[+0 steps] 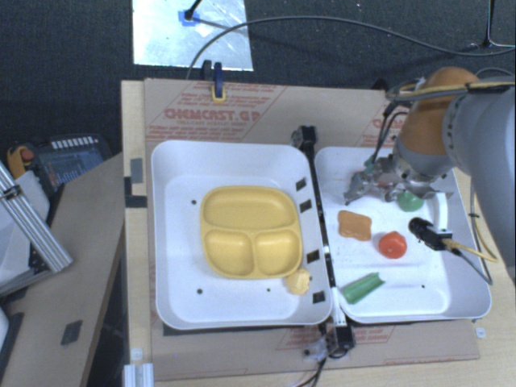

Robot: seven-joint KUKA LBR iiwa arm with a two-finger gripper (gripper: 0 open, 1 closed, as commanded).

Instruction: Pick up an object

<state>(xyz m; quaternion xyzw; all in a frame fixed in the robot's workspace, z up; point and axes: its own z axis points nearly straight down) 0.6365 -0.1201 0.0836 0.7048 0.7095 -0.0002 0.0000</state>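
Observation:
My gripper (372,185) hangs low over the far part of the right bin (419,301), reaching in from the right. A round green object (410,201) lies just to its right, partly under the wrist. An orange chunk (354,225) sits a little nearer than the gripper. To the right of the chunk is a red ball-like object (393,245). A long green piece (360,287) lies near the bin's front left corner. I see nothing between the fingers.
The left bin (173,216) holds a yellow divided plate (248,231), with a small yellow lump (297,281) at the plate's front right corner. A black divider (317,216) runs between the bins. The grey arm (476,135) covers the right bin's far right side.

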